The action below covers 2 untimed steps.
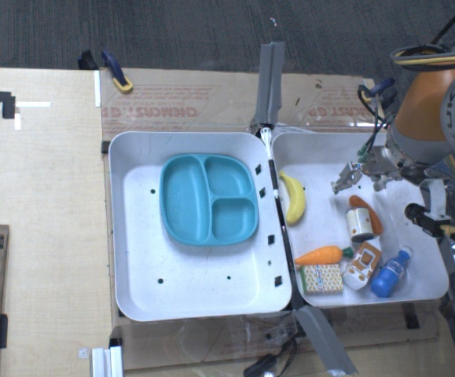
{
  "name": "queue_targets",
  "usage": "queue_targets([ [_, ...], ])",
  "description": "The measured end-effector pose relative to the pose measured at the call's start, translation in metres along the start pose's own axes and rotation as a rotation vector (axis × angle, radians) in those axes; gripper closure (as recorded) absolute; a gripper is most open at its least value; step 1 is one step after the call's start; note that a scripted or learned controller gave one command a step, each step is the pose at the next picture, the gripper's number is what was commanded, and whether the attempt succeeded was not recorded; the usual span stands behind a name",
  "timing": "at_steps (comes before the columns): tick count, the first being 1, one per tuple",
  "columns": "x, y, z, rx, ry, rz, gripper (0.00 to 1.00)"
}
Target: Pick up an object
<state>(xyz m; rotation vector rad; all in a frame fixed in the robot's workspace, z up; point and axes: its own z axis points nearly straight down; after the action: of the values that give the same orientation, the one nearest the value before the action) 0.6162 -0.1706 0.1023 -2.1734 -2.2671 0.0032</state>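
The right bin holds several small objects. A yellow banana lies by its left wall. Along the front lie an orange carrot, a small cracker box, a white and orange packet and a blue bottle. A white can rests against an orange sausage-shaped piece mid-bin. My gripper hangs over the back half of the right bin, just above and behind the can. Its fingers are spread open with nothing between them.
In the left bin a teal divided plate lies flat. A grey divider post rises at the back between the bins. The arm comes in over the right bin's far right corner.
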Motion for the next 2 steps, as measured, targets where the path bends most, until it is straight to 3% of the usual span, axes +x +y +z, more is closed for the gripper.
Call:
queue_targets([
  [1, -0.039, -0.023, 0.007, -0.01, 0.013, 0.138, 0.0],
  [2, -0.021, -0.047, 0.011, -0.001, 0.001, 0.1, 0.0],
])
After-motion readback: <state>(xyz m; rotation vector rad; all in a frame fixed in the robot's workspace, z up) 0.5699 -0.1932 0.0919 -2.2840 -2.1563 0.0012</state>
